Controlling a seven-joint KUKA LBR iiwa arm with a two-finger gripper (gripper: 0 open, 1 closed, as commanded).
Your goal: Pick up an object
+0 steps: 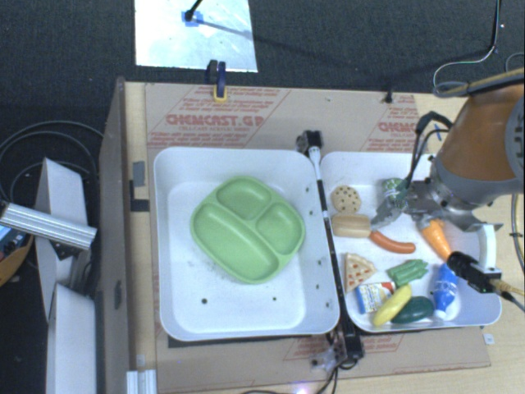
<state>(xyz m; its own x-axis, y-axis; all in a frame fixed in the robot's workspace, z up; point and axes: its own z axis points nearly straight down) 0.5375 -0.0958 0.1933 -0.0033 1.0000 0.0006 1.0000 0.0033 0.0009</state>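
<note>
My gripper [392, 208] hangs low over the upper middle of the right bin [492, 310], below the grey wrist and orange band. A green leafy toy [394, 188] lies right beside it, partly hidden by the wrist. Just left are a tan block [351, 225] and a cookie [346, 197]. An orange sausage [392, 241] lies just below the gripper, and a carrot [436, 236] to its right. I see nothing held.
A pizza slice [357, 269], green pepper [407, 269], banana [392, 304], dark green vegetable [415, 309], blue bottle [445, 290] and red-and-white packet [373, 294] crowd the right bin's front. The left bin [184, 302] holds a green divided plate [248, 228]. A black divider [326, 220] separates the bins.
</note>
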